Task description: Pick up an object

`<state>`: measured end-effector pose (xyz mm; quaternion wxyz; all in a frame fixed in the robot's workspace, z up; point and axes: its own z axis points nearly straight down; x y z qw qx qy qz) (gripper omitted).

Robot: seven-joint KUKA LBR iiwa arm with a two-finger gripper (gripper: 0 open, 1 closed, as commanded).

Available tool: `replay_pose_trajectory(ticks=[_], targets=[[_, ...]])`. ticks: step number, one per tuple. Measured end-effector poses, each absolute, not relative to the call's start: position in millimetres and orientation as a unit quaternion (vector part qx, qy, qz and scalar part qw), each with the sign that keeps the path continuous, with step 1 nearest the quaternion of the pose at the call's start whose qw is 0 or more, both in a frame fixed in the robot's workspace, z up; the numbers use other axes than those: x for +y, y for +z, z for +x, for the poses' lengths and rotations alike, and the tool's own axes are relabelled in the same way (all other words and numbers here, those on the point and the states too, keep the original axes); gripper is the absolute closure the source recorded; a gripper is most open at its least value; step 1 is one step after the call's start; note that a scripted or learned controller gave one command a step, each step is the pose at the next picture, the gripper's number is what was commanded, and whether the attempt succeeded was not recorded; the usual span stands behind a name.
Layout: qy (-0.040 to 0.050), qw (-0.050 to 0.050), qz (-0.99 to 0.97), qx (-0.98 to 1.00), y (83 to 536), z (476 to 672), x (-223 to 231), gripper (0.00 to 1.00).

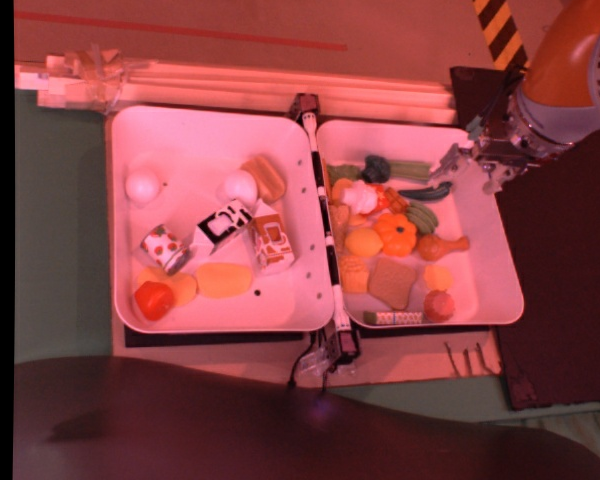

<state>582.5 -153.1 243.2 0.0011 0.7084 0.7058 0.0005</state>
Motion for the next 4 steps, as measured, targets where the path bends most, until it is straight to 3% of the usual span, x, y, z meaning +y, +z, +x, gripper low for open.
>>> replay_pose_trajectory(ticks=[1, 3, 4], targets=[[0.0005, 0.001, 0.708, 0.706, 243.2, 582.5, -153.2, 0.00], [-0.0020, -0.001, 0.709, 0.705, 144.9, 591.1, -163.4, 0.00], [0.0037, 0.008, 0.708, 0.706, 115.1, 596.0, -165.5, 0.00]])
